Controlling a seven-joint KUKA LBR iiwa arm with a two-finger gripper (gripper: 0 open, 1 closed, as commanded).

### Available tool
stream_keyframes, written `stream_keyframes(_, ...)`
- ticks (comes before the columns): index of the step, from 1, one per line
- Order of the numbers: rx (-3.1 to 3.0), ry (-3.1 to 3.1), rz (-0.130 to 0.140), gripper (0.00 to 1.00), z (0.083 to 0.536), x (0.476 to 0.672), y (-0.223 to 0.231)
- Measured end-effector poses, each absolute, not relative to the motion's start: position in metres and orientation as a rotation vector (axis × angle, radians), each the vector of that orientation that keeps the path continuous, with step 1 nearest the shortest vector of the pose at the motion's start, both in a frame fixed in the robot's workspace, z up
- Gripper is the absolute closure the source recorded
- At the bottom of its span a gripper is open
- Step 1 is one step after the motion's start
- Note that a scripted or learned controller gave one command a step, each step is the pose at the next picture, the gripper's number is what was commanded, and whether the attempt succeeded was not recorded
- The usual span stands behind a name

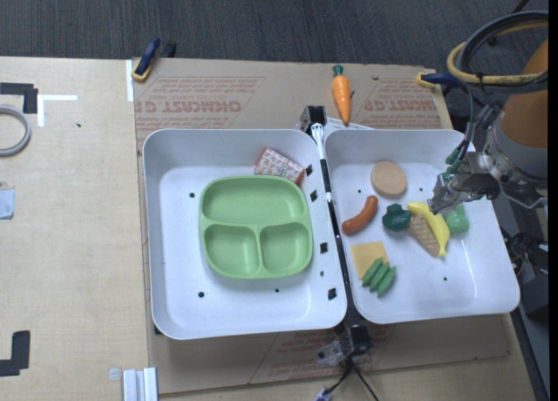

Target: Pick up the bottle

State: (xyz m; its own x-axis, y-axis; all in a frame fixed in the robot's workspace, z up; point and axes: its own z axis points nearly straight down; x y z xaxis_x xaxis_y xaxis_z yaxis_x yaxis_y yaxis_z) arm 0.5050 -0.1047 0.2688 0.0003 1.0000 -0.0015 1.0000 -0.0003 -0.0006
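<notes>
My gripper point(446, 197) hangs over the right part of the right bin point(488, 290), just above the yellow banana point(433, 220). A small green thing point(459, 221) lies right beside the banana and under the gripper. It is partly hidden, so I cannot tell whether it is the bottle. Nothing is visibly held by the gripper.
The right bin also holds a round tan biscuit point(389, 178), a sausage point(360, 214), broccoli point(396, 218), a waffle cone point(424, 232), a cheese slice point(368, 256) and pea pods point(379, 277). The left bin point(174, 303) holds a green divided plate point(256, 227) and a patterned packet point(279, 164). A carrot point(340, 92) lies behind the bins.
</notes>
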Motion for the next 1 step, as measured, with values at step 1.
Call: stream_keyframes(1,2.225,2.219,-0.003,1.0,0.2372,0.4772,-0.0445)
